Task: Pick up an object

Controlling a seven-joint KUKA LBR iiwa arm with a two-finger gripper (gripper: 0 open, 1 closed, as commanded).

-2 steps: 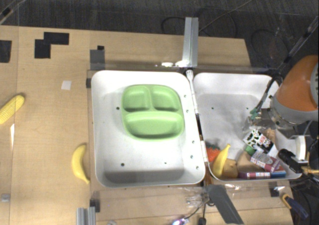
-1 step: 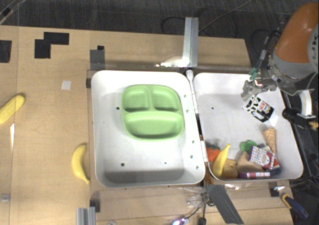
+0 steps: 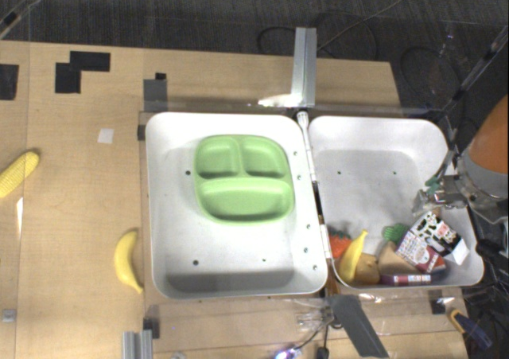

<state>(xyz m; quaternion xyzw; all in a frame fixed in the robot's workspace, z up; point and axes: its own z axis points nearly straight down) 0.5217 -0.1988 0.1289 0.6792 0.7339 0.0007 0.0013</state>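
Hand [image 3: 433, 194] low over right bin [image 3: 374, 142] above patterned carton [image 3: 425, 239]; finger state impossible to tell

One fixed camera hangs above the bench [image 3: 71, 190], looking down at a slant toward twelve o'clock, far enough to frame both bins [image 3: 167, 214].

No text can be read; the print on the small carton [image 3: 426, 239] is too blurred.
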